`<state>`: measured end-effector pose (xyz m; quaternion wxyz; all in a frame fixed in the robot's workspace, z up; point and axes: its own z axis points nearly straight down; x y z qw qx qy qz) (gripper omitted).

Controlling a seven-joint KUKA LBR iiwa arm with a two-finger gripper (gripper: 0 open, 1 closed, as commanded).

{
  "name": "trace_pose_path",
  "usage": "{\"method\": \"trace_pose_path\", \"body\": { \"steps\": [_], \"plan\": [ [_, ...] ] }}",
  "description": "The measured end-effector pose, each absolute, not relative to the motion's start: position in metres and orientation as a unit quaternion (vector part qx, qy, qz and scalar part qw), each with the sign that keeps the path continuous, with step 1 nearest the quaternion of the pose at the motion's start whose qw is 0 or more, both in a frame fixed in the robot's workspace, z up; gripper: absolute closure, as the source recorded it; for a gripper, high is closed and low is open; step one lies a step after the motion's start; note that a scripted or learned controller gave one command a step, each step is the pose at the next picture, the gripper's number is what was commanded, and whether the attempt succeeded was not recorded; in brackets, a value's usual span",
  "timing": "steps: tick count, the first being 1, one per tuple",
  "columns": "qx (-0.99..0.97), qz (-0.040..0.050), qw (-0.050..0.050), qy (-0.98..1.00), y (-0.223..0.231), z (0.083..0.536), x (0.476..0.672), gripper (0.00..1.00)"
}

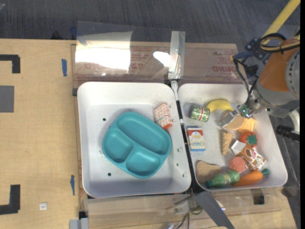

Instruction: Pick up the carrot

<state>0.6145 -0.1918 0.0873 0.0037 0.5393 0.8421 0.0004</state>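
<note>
The carrot (pixel 250 177) is orange with a green top. It lies flat along the front edge of the right bin (pixel 281 166), between a green bottle (pixel 223 179) and the bin's front right corner. My gripper (pixel 246 111) hangs over the back of that bin, just above a yellow cheese wedge (pixel 242 124) and right of a banana (pixel 220 105). It is well behind the carrot and apart from it. Nothing can be seen held in it.
The right bin is crowded: a green can (pixel 199 112), a small carton (pixel 195 139), a bread slice (pixel 207 169), a pink round piece (pixel 237 163) and a patterned box (pixel 255 159) next to the carrot. The left bin (pixel 90 128) holds a teal divided plate (pixel 137 144) and a carton (pixel 163 114).
</note>
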Motion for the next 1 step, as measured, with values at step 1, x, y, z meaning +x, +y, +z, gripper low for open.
{"method": "trace_pose_path", "body": {
  "steps": [1],
  "plan": [
    [0.554, 0.001, 0.002, 0.832, -0.1824, 0.0877, 0.5651, 0.0]
  ]
}}
